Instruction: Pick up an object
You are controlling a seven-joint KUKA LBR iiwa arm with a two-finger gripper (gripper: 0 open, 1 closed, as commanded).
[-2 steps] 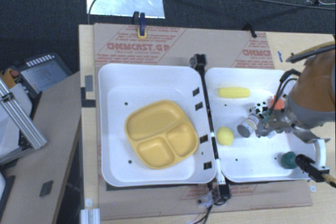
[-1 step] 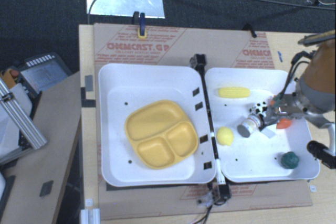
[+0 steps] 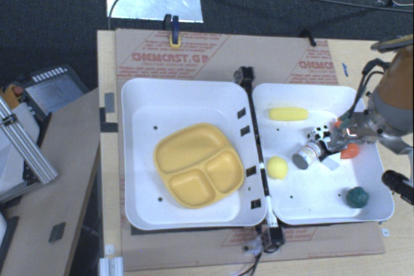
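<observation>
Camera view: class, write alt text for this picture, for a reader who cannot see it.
A grey robot arm reaches from the right into the right bin, its gripper low among a small silver cylinder, an orange piece, a corn cob, a yellow ball and a teal ball. The left bin holds a yellow divided plate.

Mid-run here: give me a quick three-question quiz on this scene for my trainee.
1. True or false: the yellow divided tray lies in the left bin.
2. Which item sits nearest the right bin's front right corner? A) yellow corn cob B) dark green ball C) yellow ball
3. What colour is the small object just beside the pincer?

Key: 1 true; 2 B; 3 orange-red.
</observation>
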